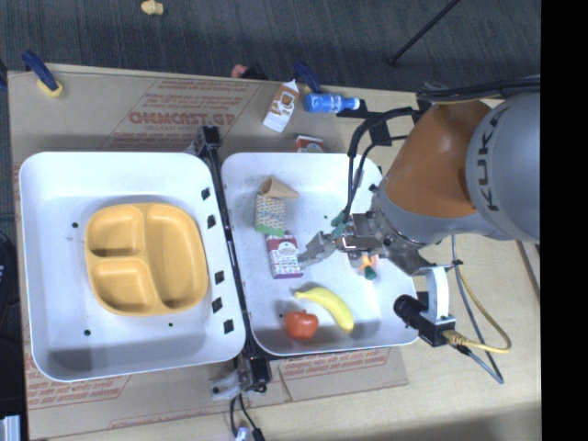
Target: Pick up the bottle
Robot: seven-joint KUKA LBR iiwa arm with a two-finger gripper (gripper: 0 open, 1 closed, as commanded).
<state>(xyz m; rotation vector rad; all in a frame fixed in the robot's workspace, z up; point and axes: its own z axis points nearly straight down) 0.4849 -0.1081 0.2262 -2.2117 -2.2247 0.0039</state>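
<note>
Two shallow white bins sit side by side on a cardboard-covered bench. The left bin (37,246) holds a yellow divided plate (145,255) with three compartments, lying near its middle. The right bin (243,177) holds several things: a small patterned carton (271,208) with a tan folded top toward its upper left, a flat pink and white packet (285,255) just below that carton, a yellow banana (328,306) in the lower part, and a red tomato (300,324) touching the banana's left end.

The grey arm with its orange band reaches in from the right of the frame, over the right side of the right bin. Its gripper (317,246) points left, low over the bin floor, just right of the pink and white packet. The fingers stand a little apart with nothing between them. A small orange and green object (369,266) shows just beneath the wrist; what it is cannot be told.

The bottle (326,104), blue with a white cap end, lies on its side outside both bins, on the bench above the right bin's upper edge, well apart from the gripper. A small white and brown carton (281,107) lies just left of it.
</note>
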